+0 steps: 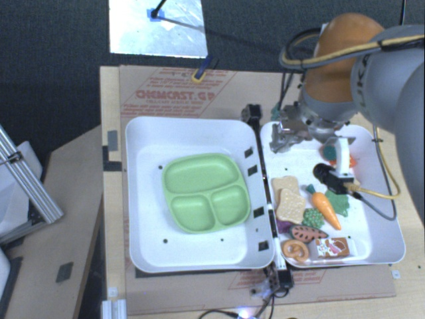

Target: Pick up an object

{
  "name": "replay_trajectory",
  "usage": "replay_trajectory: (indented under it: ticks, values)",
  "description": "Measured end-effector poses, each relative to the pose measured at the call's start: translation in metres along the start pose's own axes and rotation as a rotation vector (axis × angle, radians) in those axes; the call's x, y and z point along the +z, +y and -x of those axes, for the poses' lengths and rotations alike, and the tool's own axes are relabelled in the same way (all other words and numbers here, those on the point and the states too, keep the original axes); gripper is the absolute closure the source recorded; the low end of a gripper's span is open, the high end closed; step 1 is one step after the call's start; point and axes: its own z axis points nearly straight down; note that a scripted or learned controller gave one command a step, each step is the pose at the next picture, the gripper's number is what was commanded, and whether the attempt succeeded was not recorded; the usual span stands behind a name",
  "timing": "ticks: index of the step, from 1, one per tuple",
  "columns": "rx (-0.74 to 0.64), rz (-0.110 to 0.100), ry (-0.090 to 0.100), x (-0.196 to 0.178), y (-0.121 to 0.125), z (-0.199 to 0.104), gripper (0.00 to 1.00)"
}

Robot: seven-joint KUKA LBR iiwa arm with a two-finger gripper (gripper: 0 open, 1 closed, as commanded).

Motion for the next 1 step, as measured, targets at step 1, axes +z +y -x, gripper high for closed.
replay_trajectory:
  ticks: [1]
  values:
    - [-0.006, 0.000, 0.001, -0.0027, 0.0079, -0.0197, 1.00]
